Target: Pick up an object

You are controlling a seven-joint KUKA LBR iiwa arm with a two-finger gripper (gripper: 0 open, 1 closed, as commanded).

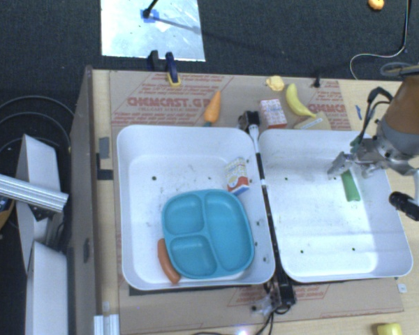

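I see the brown cardboard-topped bench [188, 100] carrying the two shallow white plastic bins side by side, and the grey arm with its orange band [412, 110] reaching in from the right over the right bin [321, 257]. The two-finger metal claw [350, 165] hangs at that bin's upper right part, its fingers spread apart, with nothing between them. A small green cylindrical object [350, 185] lies just below the claw on the bin floor, roughly upright in my view; whether a fingertip touches its top end I cannot tell. It is the one loose thing I make out in the right bin, with bare floor around it. The left bin [143, 159] holds a light blue three-compartment plastic tray [208, 233] in its lower half, an orange sausage-shaped toy [167, 260] lying just beside the tray's lower left corner, and a small white carton with red and blue print [237, 176] standing near the tray's upper right edge, close to the divide between the bins. On the bench beyond the bins lie an orange carrot-like toy [211, 108], a small pink-and-white box [273, 113] and a yellow banana toy [296, 102], all well apart from the claw.
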